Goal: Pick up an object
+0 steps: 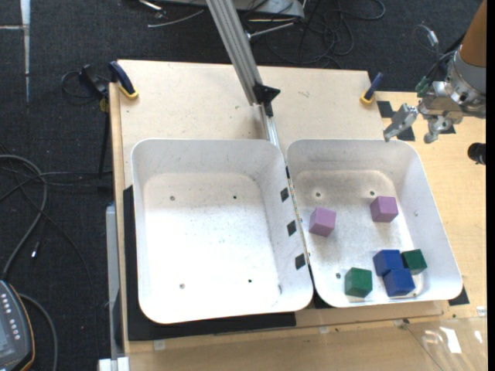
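Observation:
The right bin (418, 172) holds several small blocks. Two purple cubes lie mid-bin, one (322, 222) toward the left and one (384, 208) toward the right. Near the front wall sit a green cube (358, 281), two blue blocks touching each other (394, 272), and a dark green cube (414, 260) against them. My gripper (418, 124) hangs above the bench just behind the right bin's far right corner, open, with nothing between its fingers.
The left bin (147, 207) stands beside the right one. A slanted metal rail (236, 41) runs from the top of the view down to the gap between the bins. Clamps (124, 81) (370, 90) sit at the board's far corners.

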